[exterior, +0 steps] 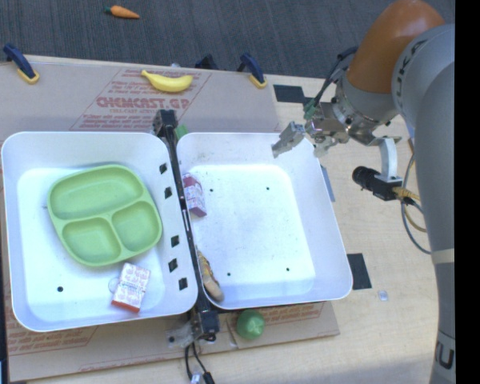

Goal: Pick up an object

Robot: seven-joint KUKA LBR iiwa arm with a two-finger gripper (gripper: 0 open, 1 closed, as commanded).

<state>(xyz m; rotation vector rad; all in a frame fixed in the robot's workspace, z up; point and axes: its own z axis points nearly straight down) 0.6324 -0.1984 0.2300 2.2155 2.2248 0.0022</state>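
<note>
The gripper (292,138) is hanging over the far right corner of the right bin (324,238), and I am seeing nothing between its fingers; whether they are spread or pressed together, I cannot tell from here.

The task is not naming one object, so I am judging which is nearest. In the right bin, the small red and white packet (194,194) is lying against the left wall, to the camera's left of the gripper and a little nearer to the camera. Its long axis is running roughly along the divider between the bins. A tan, lumpy piece (209,279) is resting in the near left corner, further away from the gripper. Both are close to the wall, so I am thinking a finger could hit the rim.

In the left bin (16,214), a pale green plate with three compartments (104,213) is lying flat; it looks like smooth plastic. A small box in red and white (131,286) is sitting just beside it. Outside the bins, a yellow banana (168,80) is lying on the cardboard (104,102), and a green ball (250,324) is at the near edge.
</note>
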